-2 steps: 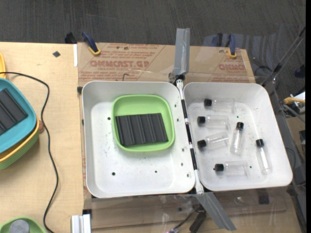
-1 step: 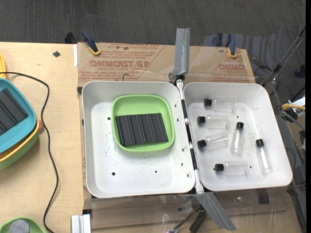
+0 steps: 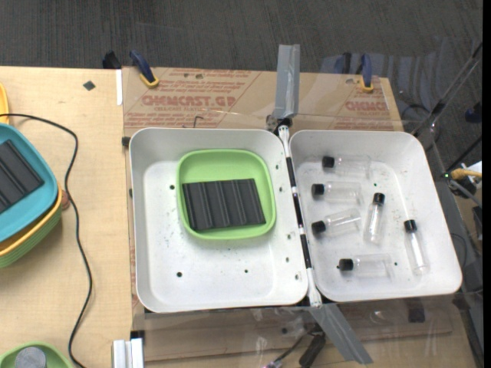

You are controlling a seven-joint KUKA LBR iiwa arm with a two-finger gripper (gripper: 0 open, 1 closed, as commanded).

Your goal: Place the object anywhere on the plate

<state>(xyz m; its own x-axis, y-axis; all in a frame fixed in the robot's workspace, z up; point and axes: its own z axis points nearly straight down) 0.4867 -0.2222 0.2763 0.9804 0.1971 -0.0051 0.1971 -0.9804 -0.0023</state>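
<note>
A green square plate (image 3: pixel 226 167) sits in the upper middle of the left white bin (image 3: pixel 153 274). A dark ribbed insert (image 3: pixel 223 204) lies on the plate. In the right white bin (image 3: pixel 437 278) lie several clear plastic vials with black caps, among them one at the lower left (image 3: pixel 364 265), one upright-looking in the middle (image 3: pixel 374 218), and one along the right side (image 3: pixel 415 245).
A cardboard sheet (image 3: pixel 192 98) lies behind the bins, held by clamps. Stacked teal and yellow containers (image 3: pixel 23 198) sit on the wooden bench at the far left, with a black cable (image 3: pixel 77 228) running beside them. A metal divider post (image 3: pixel 287 83) stands between the bins at the back.
</note>
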